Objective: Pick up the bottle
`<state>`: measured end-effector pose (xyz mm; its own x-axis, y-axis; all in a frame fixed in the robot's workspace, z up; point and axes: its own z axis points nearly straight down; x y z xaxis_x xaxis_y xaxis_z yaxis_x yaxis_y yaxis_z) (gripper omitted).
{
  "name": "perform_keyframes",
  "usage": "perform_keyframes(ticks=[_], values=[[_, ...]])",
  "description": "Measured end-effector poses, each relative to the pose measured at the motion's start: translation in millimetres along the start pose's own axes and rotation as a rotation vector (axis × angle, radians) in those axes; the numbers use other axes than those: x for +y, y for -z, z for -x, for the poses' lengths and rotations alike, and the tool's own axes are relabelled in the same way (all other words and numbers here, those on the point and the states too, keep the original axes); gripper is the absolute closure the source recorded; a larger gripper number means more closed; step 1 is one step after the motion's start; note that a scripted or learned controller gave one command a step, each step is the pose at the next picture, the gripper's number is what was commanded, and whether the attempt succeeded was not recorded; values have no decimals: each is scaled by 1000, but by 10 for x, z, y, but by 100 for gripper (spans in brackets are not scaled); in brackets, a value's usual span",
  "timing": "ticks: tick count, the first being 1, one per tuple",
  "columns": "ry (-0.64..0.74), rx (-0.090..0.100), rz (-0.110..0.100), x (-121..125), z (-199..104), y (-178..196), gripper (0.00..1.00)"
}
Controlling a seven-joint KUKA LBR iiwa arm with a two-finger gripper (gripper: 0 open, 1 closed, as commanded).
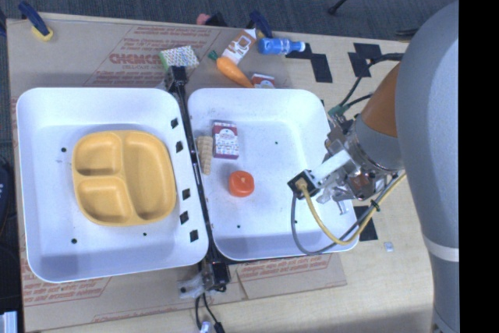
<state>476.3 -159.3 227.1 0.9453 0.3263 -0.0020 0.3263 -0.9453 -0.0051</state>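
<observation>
- The grey robot arm with its orange band (425, 113) rises closest to the lens, bulking in from the right and covering the right edge of the right-hand bin.
- At its lower end the gripper (337, 187) hangs over the right side of the shallow white right bin (265, 242), just inside that bin's right wall; I cannot tell how its jaws stand, since cables and metal parts crowd the spot. A yellow cable (331, 234) loops below it along the bin's lower right corner.
- Nothing can be seen between its tips.
- In the right bin lie a small red box with a white label (225, 139), a pale ridged cone-shaped piece (205, 154) just left of the box by the bin's left wall, and an orange round object (242, 183) below and right of the box, apart from both.
- The shallow white left bin (47, 246) holds a yellow three-compartment plastic tray (123, 175).
- The bottle, small and white with an orange label (238, 47), lies on the table (390, 277) behind the right bin, outside both bins and well apart from the gripper.
- Beside it on the cardboard sheet (117, 58) are an orange carrot-shaped toy (232, 72), a blue bottle-like item (277, 47) and a green-patterned packet (178, 57).
</observation>
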Motion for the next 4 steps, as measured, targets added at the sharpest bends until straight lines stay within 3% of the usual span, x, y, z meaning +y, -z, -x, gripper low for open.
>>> perform_keyframes(ticks=[2, 3, 4], values=[[-124, -1, 0, 31, 15, -84, 100], [-116, -2, -1, 457, 168, -788, 100], [-125, 0, 0, 269, 92, -180, 100]])
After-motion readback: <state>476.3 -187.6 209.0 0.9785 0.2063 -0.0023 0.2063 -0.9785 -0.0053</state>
